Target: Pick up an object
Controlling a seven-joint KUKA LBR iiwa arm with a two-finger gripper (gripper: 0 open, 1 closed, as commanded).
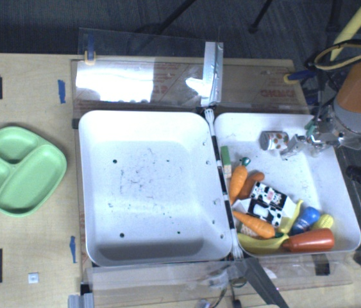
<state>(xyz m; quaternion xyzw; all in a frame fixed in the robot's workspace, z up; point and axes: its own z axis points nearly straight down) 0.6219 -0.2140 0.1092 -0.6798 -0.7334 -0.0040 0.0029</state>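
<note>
Two shallow white bins are seen from above on a wooden bench, set side by side and touching along a central divider. The right bin [334, 191] serves as the landmark here. At its upper right corner the grey arm with its orange band [360, 88] is seen reaching in, and the gripper [293, 147] is lowered over the bin's upper area. Just to the left of the gripper, a small silver can-like object [271, 140] lies on the bin floor; contact between them cannot be made out, and whether the jaws are apart or together cannot be told.

In the lower half of the right bin a heap of toys is gathered: two orange carrots [238, 181], a black-and-white patterned box [268, 203], a yellow banana [263, 244], a blue item [306, 218] and a red pepper-like piece [310, 239].

The left bin [97, 133] lies beside the right bin. Well to its left, a green divided plate [16, 170] rests on the bench.
</note>
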